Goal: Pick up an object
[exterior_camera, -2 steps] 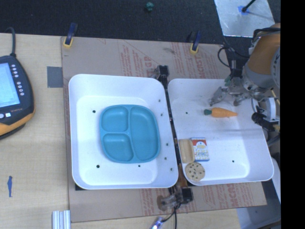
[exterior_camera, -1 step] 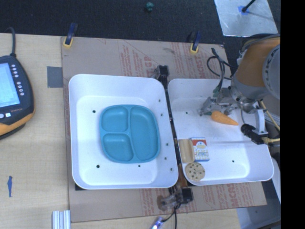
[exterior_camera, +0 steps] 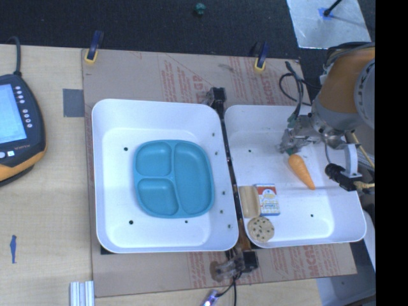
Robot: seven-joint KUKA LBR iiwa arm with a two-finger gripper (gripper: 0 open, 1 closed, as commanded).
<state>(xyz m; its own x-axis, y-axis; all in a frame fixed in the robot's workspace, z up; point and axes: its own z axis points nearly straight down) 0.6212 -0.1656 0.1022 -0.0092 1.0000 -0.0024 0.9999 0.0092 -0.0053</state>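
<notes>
Nearest the camera, at the front edge of the right bin [exterior_camera: 331, 231], lay a round chocolate-chip cookie [exterior_camera: 260, 229]. Just behind it rested a tan wafer-like bar [exterior_camera: 248, 201] and, touching its right side, a small printed carton [exterior_camera: 268, 199] with a red top edge. A toy carrot [exterior_camera: 301, 171] lay farther back in the same bin, tilted, its green end toward the jaws [exterior_camera: 292, 143]. The jaws hung low over the bin floor just beside that green end; whether they were spread or closed could not be told, and nothing could be seen held between them. The grey arm [exterior_camera: 347, 85] with its orange band entered from the right. The left bin [exterior_camera: 108, 171] held a blue divided plate [exterior_camera: 173, 178] lying flat near its middle. A handheld control pendant [exterior_camera: 18, 126] sat on the desk [exterior_camera: 44, 222] at far left.
</notes>
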